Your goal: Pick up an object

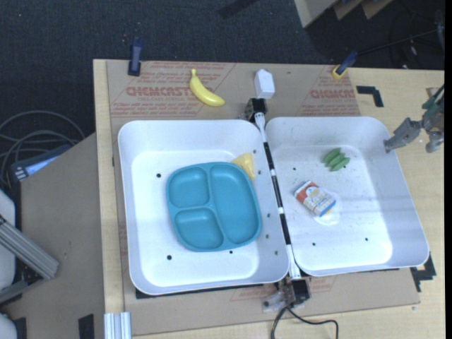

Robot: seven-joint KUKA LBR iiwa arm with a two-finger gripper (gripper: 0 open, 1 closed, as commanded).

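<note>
We note two candidate items in the right bin (395, 210): a small printed packet (315, 198) near its middle and a green pod-like piece (336, 160) farther back. We judge the packet light, slightly crushable and possibly slick; a grip across its shorter width seems soundest. The green piece looks soft and low, harder to seize.

In the left bin (138, 189), a blue divided plate (212, 205) partly covers a yellow item (244, 163) of unclear identity. The gripper (417, 134), at the right edge, is partly cut off; its finger state we cannot tell. A banana (205, 90) lies on the far bench.
</note>
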